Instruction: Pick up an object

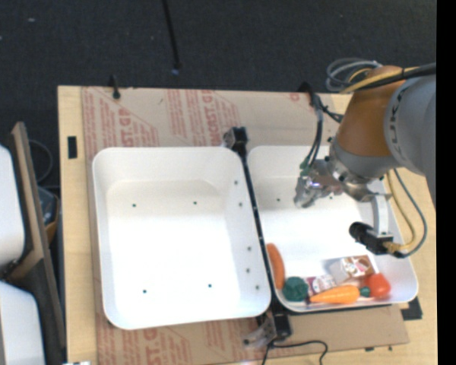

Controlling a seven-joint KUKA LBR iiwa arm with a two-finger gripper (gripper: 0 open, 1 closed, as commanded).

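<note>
You see the arm [380, 128] reaching in from the right, its orange band sitting above the wrist; the gripper [310, 191] hangs over the upper part of the right bin [289, 166], near the divider between the two bins. From this slant the metal tip is small and blurred, so you cannot tell how wide it stands, and nothing visible sits in it.

The things you could pick all lie in the near corner of that right bin, well apart from the gripper; a long orange carrot-like piece [275, 265] lies along the bin's left wall, pointing toward the near edge; just beside its lower end sits a dark green lump [294, 287]; to the right of that a second orange carrot [336, 296] lies flat along the near wall; behind it you see a small printed packet [348, 269], white with red and brown marks, tilted slightly; at the far right of the row sits a red round thing [378, 284] like a tomato, touching or nearly touching the carrot's end.

A black part [368, 238] of the arm's fittings hangs over the right side of the bin, with cables looping past it.

The left bin [106, 173] shows its white floor with a few small dark dots; both bins rest on a brown cardboard sheet [159, 116] with red lettering.
</note>
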